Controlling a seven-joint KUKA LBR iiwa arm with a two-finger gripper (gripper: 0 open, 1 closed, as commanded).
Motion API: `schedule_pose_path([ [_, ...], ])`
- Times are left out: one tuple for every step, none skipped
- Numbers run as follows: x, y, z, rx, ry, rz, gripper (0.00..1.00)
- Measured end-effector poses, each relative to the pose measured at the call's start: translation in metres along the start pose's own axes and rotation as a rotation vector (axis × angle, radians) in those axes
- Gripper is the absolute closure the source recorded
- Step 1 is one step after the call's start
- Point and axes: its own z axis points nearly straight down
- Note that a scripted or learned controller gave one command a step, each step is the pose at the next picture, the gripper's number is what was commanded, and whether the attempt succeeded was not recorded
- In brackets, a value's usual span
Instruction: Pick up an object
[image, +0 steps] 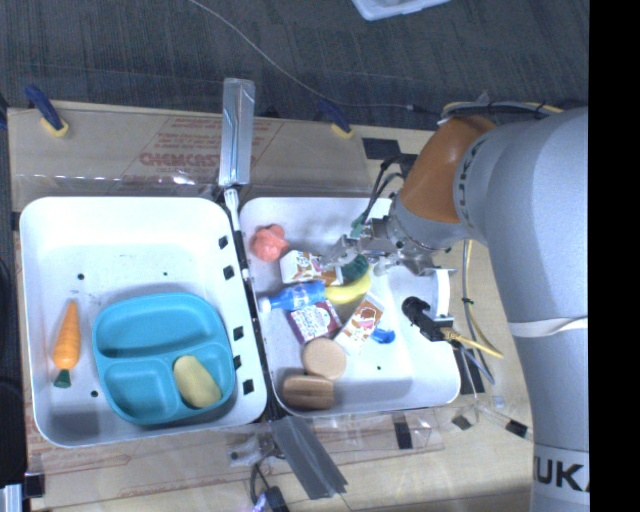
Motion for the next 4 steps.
schedule_pose_path([
  [-0.013,-0.021,0.009,0.02,0.0,0.026,0.0],
  [0.029,0.055,-0.107,0.024,0.005,-0.014,0.0],
  [0.04,0.034,0.02,0.039,0.007,-0.06,0.0],
  [0.012,-0.038,0.016,0.039,0.004,0.024,0.0],
])
